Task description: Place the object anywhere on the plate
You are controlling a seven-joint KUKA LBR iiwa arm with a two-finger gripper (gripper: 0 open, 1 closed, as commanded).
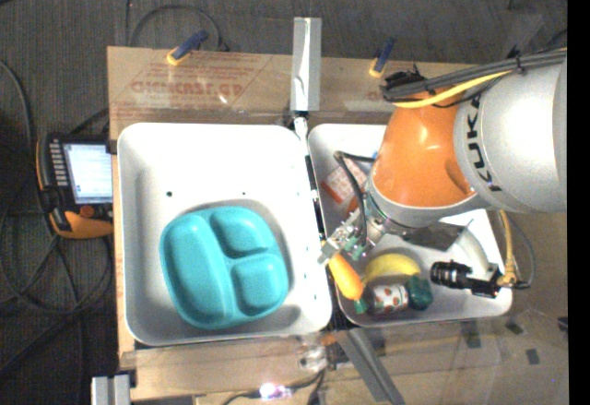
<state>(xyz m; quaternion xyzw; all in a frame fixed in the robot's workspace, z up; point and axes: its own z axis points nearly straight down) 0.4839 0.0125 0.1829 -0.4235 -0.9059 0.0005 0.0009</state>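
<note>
One pincer (353,242), grip state unclear, hangs just above the orange carrot (346,277).

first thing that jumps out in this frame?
The turquoise divided plate in the left bin, bright against the white. Next, the arm's orange band, looming over the right bin, where a heap of toy food lies along the near wall: an orange carrot-like piece, a yellow lemon-like piece and a small can. The gripper hangs just above that heap, near the carrot-like piece.
</note>
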